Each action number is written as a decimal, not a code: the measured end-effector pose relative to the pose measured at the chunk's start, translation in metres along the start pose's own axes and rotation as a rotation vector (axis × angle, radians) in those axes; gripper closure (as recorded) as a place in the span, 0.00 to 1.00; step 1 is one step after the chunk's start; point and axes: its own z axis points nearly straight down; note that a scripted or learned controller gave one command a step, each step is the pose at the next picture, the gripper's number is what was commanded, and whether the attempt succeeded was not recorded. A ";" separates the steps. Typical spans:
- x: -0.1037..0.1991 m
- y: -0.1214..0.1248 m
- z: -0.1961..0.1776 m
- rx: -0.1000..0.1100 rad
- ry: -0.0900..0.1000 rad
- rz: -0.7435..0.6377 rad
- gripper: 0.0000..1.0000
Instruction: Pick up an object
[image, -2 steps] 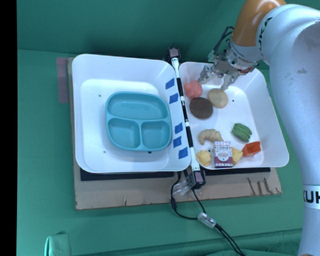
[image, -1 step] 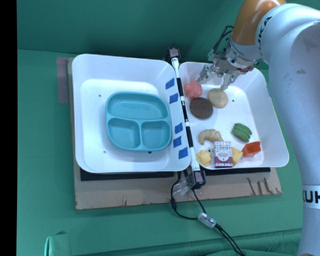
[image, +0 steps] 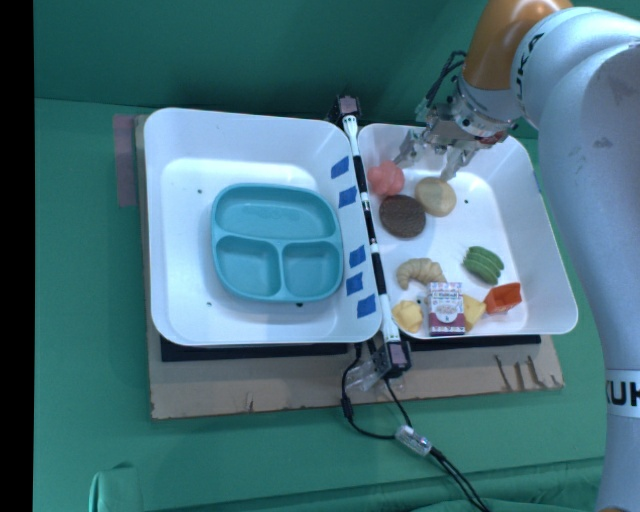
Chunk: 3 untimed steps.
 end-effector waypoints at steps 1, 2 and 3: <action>0.001 -0.017 0.000 -0.016 0.001 0.003 0.00; 0.002 0.000 0.000 -0.001 0.003 -0.002 0.00; 0.002 0.000 0.000 0.000 0.004 -0.002 0.00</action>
